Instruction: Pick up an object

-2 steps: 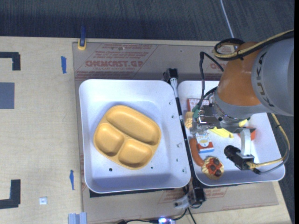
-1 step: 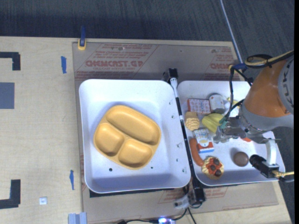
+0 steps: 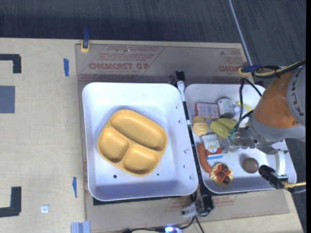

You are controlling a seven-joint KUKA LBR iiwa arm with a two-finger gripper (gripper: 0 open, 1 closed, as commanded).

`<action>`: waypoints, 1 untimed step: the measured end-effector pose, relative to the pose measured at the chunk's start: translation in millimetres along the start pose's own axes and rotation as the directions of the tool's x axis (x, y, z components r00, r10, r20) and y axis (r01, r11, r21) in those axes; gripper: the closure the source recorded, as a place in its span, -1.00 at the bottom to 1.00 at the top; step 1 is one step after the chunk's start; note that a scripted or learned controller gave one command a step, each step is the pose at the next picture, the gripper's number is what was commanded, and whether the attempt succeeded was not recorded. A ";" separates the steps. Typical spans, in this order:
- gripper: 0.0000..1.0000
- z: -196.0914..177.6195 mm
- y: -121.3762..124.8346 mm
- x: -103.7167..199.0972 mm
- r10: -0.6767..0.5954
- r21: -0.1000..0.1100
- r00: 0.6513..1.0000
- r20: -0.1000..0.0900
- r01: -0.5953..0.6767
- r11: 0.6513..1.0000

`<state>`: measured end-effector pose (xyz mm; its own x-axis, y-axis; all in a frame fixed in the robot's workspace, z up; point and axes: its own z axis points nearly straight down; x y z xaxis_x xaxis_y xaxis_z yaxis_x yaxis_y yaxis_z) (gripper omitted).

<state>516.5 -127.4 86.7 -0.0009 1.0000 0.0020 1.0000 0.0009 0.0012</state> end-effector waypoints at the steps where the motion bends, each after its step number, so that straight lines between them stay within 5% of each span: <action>1: -1.00 0.2 0.4 -1.1 0.002 -0.003 1.000 0.003 -0.002 1.000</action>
<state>516.9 -128.6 86.5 0.0006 1.0000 -0.0013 1.0000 -0.0006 0.0045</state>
